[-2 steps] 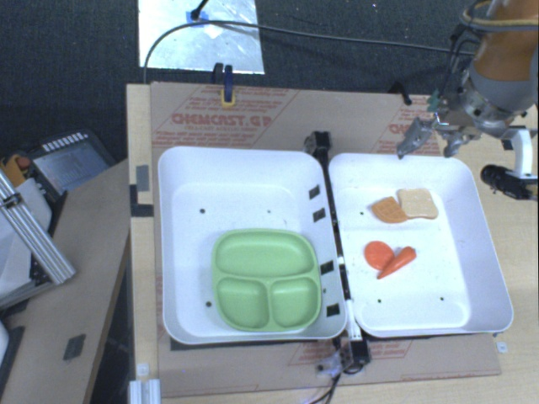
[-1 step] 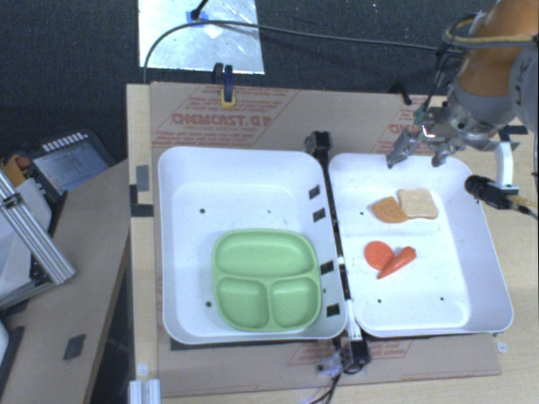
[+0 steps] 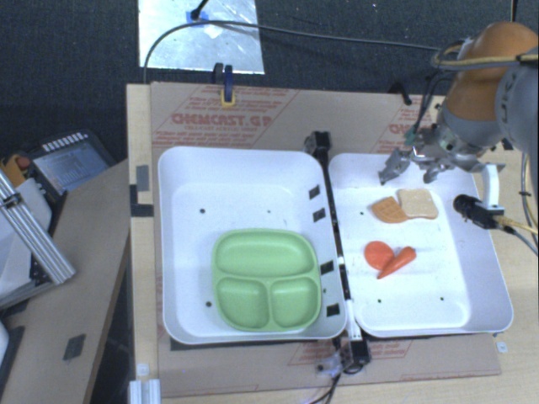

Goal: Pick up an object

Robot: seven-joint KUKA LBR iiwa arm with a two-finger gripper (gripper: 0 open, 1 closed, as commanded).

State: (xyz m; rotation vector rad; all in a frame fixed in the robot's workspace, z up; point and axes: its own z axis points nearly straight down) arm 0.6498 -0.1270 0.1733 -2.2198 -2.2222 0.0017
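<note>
My gripper (image 3: 413,172) hangs over the far part of the right bin (image 3: 480,310), open, with nothing between its fingers. Just in front of it lie a pale slice of toast (image 3: 418,204) and a round orange-brown piece (image 3: 388,210), touching each other. Nearer the front sit a red-orange round piece (image 3: 378,253) and an orange carrot (image 3: 398,261), side by side.
The left bin (image 3: 181,192) holds a green divided plate (image 3: 265,279) at its front. A black divider (image 3: 330,225) runs between the two bins. A silver clip stands at the far edge of the bench.
</note>
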